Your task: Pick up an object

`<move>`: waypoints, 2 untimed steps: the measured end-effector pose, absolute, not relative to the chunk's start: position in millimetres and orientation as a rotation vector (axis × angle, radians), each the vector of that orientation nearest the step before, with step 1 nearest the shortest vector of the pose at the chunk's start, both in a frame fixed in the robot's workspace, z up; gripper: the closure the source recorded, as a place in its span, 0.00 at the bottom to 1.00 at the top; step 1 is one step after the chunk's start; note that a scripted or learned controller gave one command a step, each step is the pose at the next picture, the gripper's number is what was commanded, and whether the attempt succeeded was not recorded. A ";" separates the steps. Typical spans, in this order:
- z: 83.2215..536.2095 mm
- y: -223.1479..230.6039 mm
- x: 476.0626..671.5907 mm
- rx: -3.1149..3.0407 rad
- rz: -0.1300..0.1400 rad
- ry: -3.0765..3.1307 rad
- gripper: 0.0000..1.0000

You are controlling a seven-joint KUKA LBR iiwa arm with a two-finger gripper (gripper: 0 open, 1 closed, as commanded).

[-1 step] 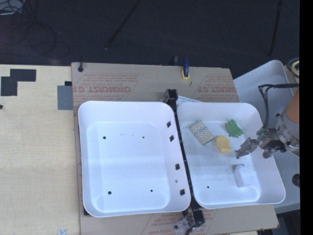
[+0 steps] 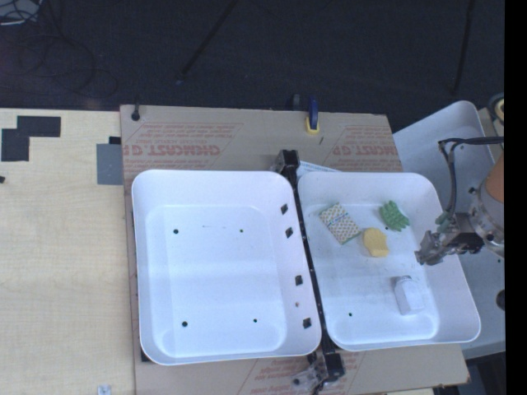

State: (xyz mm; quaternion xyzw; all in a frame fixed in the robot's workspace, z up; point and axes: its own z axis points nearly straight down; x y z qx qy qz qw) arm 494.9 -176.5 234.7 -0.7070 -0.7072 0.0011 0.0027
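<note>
The gripper (image 2: 430,252) hangs over the right bin (image 2: 449,311), near a yellow block (image 2: 375,242). I cannot tell its state. A white object (image 2: 407,294) lies just below.

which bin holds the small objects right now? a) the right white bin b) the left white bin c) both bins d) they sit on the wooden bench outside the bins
a: the checkered square pad, green ridged toy, round yellow piece and pale white block all lie inside the right white bin.

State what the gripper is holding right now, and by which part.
Nothing is held: the gripper hovers over the right bin's right side, apart from the yellow object.
</note>
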 end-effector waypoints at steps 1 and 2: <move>370.9 -210.0 519.4 -2.230 -0.007 -2.233 1.00; 312.3 -213.4 473.5 -2.219 0.006 -2.215 1.00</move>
